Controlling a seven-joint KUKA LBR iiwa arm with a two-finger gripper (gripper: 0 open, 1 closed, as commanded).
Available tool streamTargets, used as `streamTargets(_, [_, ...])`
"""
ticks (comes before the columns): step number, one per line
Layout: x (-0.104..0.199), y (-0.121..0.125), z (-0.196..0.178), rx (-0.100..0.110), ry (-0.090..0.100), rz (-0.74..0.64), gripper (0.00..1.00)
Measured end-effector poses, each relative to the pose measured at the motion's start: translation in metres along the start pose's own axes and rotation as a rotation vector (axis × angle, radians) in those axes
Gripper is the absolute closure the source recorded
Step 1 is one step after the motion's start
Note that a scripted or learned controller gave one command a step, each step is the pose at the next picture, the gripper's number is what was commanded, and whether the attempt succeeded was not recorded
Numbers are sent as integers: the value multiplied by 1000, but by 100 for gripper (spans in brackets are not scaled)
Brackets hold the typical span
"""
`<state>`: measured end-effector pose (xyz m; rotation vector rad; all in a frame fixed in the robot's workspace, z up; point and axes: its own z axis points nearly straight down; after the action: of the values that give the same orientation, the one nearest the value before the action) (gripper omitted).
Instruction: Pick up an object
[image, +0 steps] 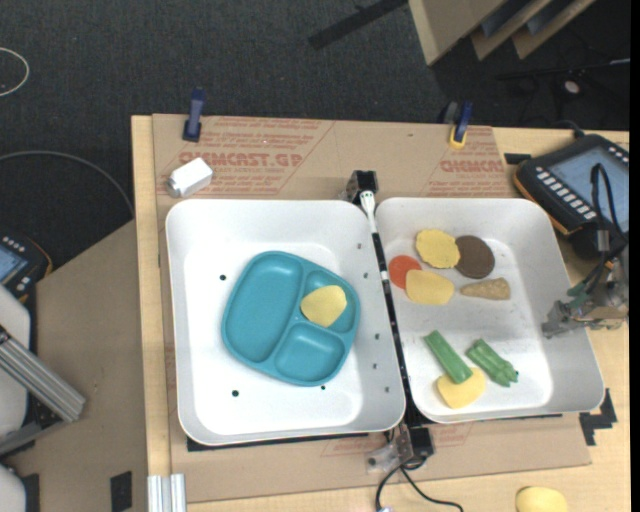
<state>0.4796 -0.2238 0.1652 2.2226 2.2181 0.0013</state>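
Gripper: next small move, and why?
Probably slide left, further over the right bin, before descending. The gripper sits at that bin's right edge with nothing seen between its fingers, while the toy food lies further left; the tan wedge and the green piece look nearest.

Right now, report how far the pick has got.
Done: one yellow piece already lies in the blue tray in the left bin.

In hand: nothing visibly; the tool sits at the right bin's right edge, apart from the food pieces.

Left: the whole grasp. The brown disc, green sticks and other pieces lie loose on the bin floor.
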Motion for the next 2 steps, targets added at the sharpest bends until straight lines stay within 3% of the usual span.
streamTargets(1, [0,1,-10,-3,-2,0,100])
streamTargets(2, [-1,19,-317,-20,-9,-4,100])
